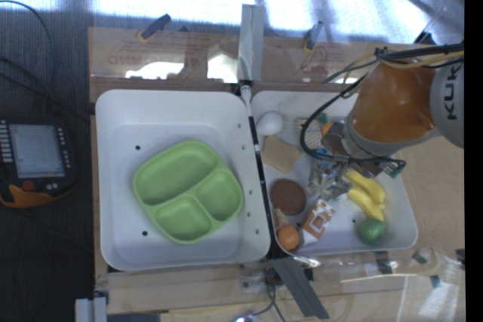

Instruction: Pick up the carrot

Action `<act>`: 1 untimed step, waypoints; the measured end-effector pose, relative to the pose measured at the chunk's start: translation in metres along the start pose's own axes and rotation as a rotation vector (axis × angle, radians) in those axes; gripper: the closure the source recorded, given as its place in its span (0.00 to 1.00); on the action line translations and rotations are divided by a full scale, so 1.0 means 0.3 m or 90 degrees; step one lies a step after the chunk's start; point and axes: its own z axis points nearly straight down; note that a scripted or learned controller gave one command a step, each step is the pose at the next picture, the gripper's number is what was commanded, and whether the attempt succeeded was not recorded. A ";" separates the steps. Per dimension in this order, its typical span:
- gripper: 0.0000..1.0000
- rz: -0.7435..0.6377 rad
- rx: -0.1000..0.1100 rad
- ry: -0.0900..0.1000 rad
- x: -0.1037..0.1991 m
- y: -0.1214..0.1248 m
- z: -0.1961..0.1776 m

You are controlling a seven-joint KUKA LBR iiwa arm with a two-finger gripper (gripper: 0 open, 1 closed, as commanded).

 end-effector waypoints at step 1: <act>1.00 0.004 0.008 -0.001 0.180 -0.144 -0.449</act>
